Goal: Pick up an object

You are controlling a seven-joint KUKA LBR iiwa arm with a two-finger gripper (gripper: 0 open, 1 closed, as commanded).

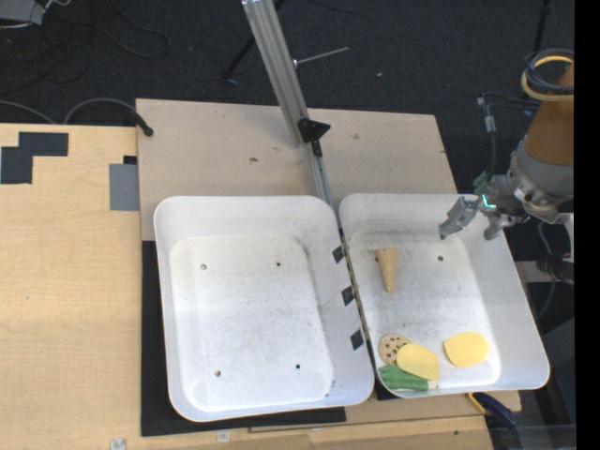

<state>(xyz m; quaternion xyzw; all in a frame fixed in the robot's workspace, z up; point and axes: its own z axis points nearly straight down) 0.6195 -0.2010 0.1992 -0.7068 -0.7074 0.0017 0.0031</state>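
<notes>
In the right bin (pixel 511 293) lie several small objects: a tan cone (pixel 387 267) near the middle, a round cookie (pixel 391 347), a yellow piece (pixel 417 360) on top of a green piece (pixel 403 379) at the front edge, and a yellow disc (pixel 466 349) at the front right. My gripper (pixel 475 220) hangs above the bin's far right corner, well clear of every object. Its two fingers stand spread apart and nothing is between them.
The left bin (pixel 248 307) sits beside the right one, with black clips (pixel 344 275) along the shared wall. A slanted aluminium post (pixel 281 73) rises behind the bins. A wooden tabletop (pixel 66 279) lies to the left.
</notes>
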